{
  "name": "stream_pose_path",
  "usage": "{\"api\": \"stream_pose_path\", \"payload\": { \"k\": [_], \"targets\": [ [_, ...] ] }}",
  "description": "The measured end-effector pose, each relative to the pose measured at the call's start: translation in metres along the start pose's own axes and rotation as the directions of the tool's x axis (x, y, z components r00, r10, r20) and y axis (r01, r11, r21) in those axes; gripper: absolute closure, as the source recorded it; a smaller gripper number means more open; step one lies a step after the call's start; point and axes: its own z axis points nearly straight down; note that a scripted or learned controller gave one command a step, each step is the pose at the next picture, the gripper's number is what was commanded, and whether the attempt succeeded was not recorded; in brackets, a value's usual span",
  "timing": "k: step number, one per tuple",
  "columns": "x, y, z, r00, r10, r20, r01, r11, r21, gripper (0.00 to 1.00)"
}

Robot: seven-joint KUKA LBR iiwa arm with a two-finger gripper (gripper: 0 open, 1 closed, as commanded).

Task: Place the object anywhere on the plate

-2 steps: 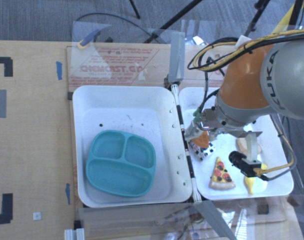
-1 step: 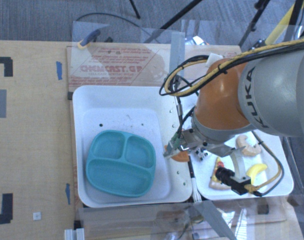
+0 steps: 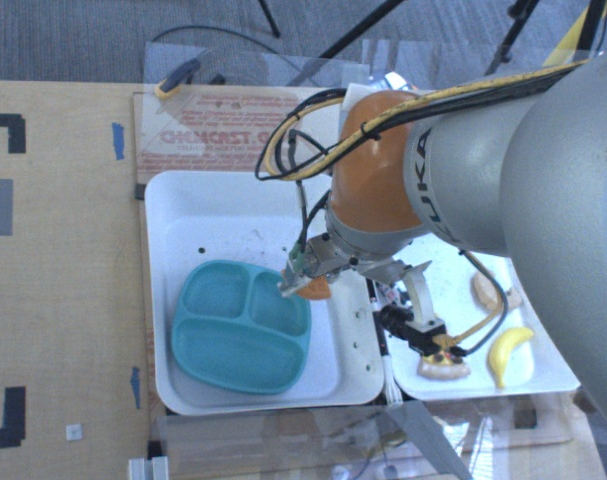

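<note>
Gripper (image 3: 295,282) pinches a small orange object (image 3: 315,288) over smooth teal compartmented plate (image 3: 241,326)

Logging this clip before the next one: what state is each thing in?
Plate: flat in the left bin, compartments bare.
Hand: over the plate's right rim, an orange object at its tip.
Banana: lying in the right bin.
Left bin: holds the plate.

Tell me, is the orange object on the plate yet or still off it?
Cannot tell for sure: the orange object sits at the teal plate's upper right rim, under the gripper.
</note>
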Motion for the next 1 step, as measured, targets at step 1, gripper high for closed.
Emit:
{"api": "stream_pose_path", "payload": {
  "k": [1],
  "targets": [
    [-0.0005, 0.0, -0.0001, 1.0, 0.001, 0.0, -0.001, 1.0, 0.0, 0.0]
  ]
}}
